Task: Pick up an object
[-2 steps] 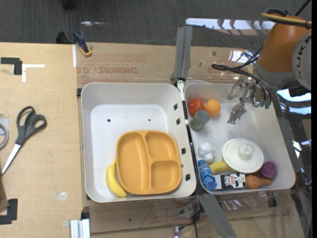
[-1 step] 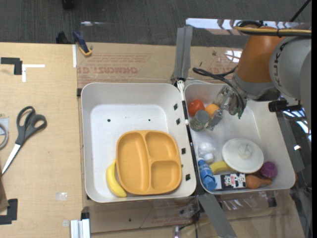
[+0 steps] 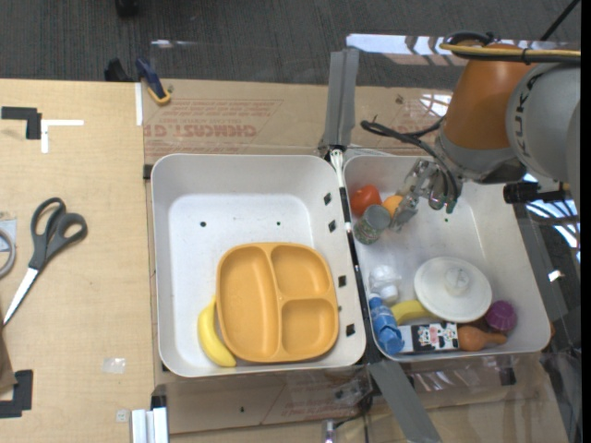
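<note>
The right bin [image 3: 517,247] holds several items: a red-orange piece [image 3: 366,197], a grey cup [image 3: 374,221], a small orange piece [image 3: 398,204], a white round lid [image 3: 452,287], a purple item [image 3: 500,316], a blue bottle [image 3: 385,326], a yellow piece [image 3: 412,311] and a black-and-white carton [image 3: 434,337]. My gripper [image 3: 432,188] hangs low over the bin's back part. It is just right of the small orange piece and the grey cup. Whether it touches either is unclear.
The left bin [image 3: 185,210] holds an orange divided plate [image 3: 277,301] with a banana [image 3: 211,336] at its left edge. Scissors [image 3: 46,238] lie on the wooden bench at far left. A blue clip [image 3: 152,81] sits behind the bins.
</note>
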You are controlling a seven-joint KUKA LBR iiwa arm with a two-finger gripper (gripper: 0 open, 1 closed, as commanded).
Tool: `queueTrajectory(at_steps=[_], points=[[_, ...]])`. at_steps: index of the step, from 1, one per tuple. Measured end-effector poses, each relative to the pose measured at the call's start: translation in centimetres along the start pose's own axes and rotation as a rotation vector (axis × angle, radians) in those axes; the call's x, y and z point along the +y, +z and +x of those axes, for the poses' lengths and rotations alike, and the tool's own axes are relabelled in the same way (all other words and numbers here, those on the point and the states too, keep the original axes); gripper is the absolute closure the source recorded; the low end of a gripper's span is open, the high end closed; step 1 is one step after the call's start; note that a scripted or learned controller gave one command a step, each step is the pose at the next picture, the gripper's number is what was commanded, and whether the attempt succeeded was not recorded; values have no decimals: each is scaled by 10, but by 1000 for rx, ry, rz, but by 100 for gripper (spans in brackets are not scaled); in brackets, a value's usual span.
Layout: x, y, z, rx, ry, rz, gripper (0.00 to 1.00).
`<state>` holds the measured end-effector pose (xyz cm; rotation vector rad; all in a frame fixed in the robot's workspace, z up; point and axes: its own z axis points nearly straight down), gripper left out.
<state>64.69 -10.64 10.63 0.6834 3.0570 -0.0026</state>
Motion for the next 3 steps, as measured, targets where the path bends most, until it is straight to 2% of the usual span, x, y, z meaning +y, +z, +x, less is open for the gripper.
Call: queueTrajectory(at_steps=[1,2,3], points=[[32,-157,55,4,-5,0,100],[66,-86,54,8,396,4,100],[113,-135,73,6,275,2,100]])
